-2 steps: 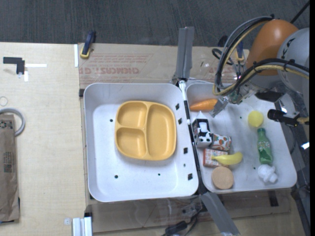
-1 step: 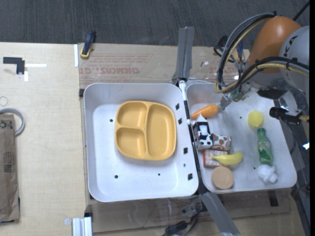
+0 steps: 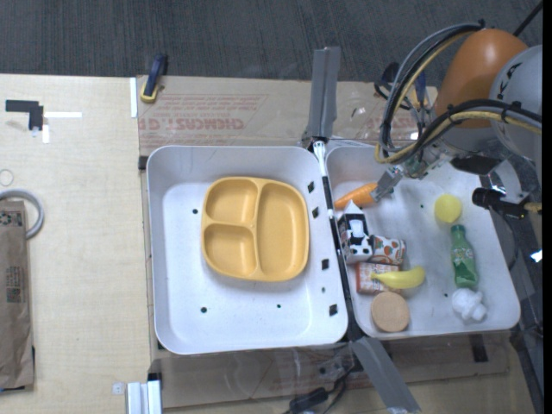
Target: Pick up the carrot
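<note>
The orange carrot lies in the right bin, close to the bin's left wall and near its far edge. My gripper hangs right at the carrot's right end, low over the bin, with grey cables looping above it. The gripper's body covers the spot where it meets the carrot, so any contact is hidden.
The left bin holds a yellow divided plate. In the right bin lie a cow-print carton, a snack box, a banana, a tan disc, a yellow ball, a green bottle and a white lump.
</note>
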